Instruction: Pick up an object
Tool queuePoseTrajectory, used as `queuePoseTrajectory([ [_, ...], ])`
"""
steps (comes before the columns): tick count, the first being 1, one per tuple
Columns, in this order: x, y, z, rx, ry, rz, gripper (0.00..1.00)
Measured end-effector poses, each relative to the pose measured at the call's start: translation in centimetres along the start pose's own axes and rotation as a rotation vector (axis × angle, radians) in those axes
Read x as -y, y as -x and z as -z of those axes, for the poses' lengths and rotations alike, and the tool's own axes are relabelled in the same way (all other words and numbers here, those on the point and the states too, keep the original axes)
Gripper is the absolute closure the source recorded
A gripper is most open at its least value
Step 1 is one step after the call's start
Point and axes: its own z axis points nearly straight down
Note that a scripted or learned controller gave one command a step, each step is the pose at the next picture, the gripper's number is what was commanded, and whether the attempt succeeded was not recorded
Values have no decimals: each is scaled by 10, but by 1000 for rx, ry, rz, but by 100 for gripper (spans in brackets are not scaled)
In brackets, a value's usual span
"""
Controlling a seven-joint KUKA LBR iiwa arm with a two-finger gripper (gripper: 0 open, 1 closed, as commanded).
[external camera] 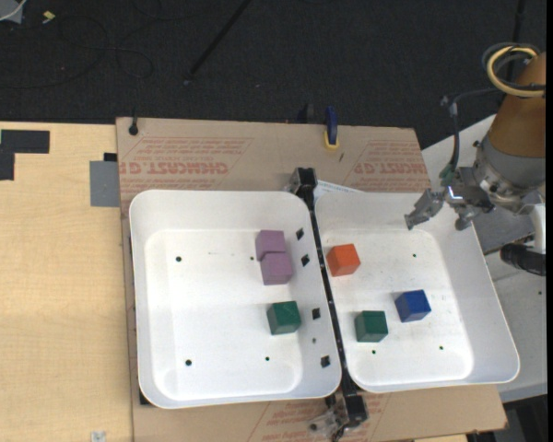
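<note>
In the left bin (157, 376) two purple blocks (275, 256) touch each other near the right wall, and a dark green block (283, 318) lies below them. The right bin (493, 357) holds an orange block (343, 259) at its upper left, a second green block (371, 325) lower down and a blue block (412, 305) to the right of that one. My gripper (442, 212) hangs over the right bin's far right corner, open, with nothing between its fingers. It stands well up and to the right of the orange block.
Both bins rest on a cardboard sheet (212, 159) on the wooden bench. Black clips (306, 184) line the seam between the bins. A blue clamp (331, 127) sits at the cardboard's far edge. The arm's grey body (516, 145) fills the right side.
</note>
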Motion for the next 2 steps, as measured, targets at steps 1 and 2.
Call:
queuePoseTrajectory([
  [1,34,25,-69,-1,-8,-2,0],
  [2,110,18,-115,-3,2,-4,0],
])
